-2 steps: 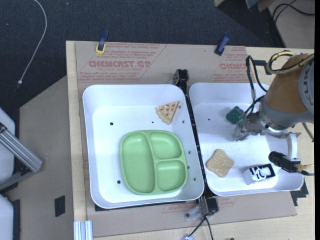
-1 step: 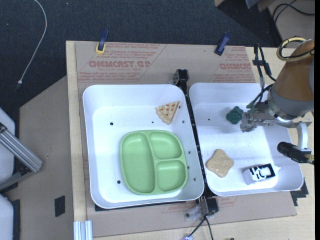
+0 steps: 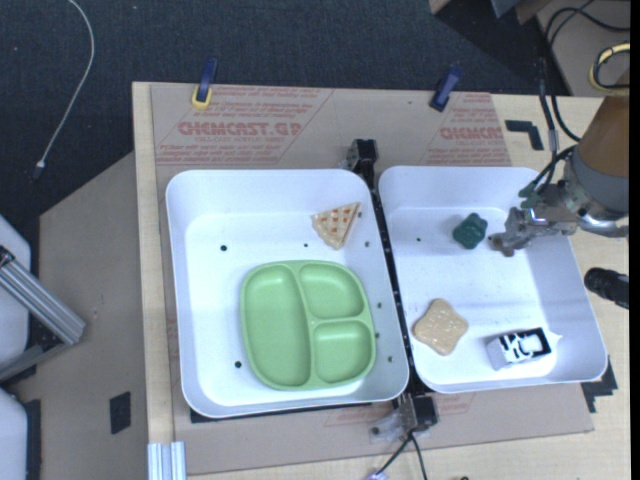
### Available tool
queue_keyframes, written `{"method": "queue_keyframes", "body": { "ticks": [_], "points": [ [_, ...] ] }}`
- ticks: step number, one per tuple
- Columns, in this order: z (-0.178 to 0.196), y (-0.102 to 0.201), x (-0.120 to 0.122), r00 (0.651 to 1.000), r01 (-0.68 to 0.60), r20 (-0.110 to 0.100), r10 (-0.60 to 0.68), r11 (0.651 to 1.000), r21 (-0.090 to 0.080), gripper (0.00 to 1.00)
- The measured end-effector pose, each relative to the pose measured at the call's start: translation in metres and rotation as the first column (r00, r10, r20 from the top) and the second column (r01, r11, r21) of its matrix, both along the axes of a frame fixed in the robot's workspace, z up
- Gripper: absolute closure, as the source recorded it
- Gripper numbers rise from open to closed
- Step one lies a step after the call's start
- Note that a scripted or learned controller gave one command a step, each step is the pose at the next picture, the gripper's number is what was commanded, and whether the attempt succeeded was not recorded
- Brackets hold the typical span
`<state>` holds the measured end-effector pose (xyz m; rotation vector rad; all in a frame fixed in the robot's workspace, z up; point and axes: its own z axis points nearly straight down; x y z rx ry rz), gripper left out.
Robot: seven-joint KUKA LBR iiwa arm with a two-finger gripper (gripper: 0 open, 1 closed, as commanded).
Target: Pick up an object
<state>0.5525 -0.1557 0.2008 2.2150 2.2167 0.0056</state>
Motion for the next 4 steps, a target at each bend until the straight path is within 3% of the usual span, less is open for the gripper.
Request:
{"method": "queue_keyframes", "body": {
  "ticks": [1,4],
  "points": [
    [0.045,-0.005,-0.002,1.000,0.000,-0.001,0.000,1.000,0.000,1.00],
    [0.029,0.154,0.064,1.000,-0.006,-0.006,0.006,1.000,0.004,1.00]
  ]
}}
